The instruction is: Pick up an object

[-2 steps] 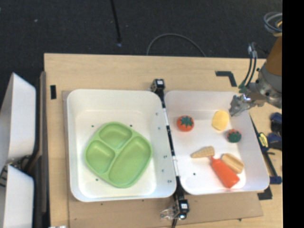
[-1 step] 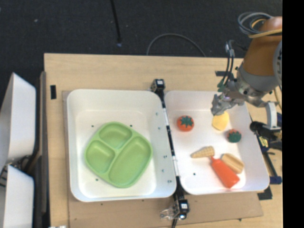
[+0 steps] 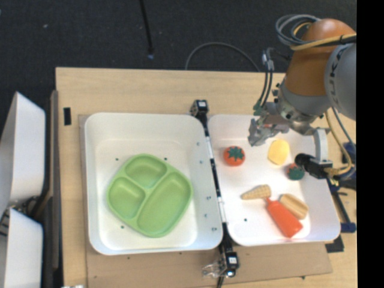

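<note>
Over the right bin (image 3: pixel 237 230) we see the gripper (image 3: pixel 259 134) hanging at about twelve o'clock — whether its claw is apart or together we cannot tell. A yellow lemon-like piece (image 3: pixel 278 152) lies just beside it at four o'clock, a tomato (image 3: pixel 234 155) at seven. A green divided plate (image 3: pixel 150 194) sits in the left bin (image 3: pixel 96 221).

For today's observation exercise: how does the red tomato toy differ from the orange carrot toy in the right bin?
Shape: the tomato is round and squat, the carrot long and tapered. Colour: the tomato is red with a green top, the carrot plain orange. Place: the tomato lies alone near the bin's left wall, close to the gripper; the carrot lies at the front beside a tan bread-like piece. Both rest in the right bin, ungrasped.
</note>
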You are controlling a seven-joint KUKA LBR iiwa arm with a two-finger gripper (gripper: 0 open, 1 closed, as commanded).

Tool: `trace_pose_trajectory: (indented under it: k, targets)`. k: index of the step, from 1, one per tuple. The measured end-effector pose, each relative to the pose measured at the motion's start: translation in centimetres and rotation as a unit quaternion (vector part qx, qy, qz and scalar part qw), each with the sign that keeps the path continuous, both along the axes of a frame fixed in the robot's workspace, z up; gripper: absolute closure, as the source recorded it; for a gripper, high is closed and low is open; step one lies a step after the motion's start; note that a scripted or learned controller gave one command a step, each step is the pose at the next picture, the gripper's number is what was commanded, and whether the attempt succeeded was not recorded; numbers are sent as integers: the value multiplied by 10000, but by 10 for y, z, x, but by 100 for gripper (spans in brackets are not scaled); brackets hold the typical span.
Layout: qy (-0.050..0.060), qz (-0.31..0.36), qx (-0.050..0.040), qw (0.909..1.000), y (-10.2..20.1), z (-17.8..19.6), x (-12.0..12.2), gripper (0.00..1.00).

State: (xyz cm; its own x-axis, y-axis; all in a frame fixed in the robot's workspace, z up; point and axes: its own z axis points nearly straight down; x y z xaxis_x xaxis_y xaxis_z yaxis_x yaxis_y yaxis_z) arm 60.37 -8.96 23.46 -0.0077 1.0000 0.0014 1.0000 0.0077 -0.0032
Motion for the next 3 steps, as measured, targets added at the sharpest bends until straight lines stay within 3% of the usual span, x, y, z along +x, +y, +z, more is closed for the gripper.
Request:
trace_pose_trajectory:
  k: [3]
  targets:
    - [-4,2,-4,10000,147,-21,25,100]
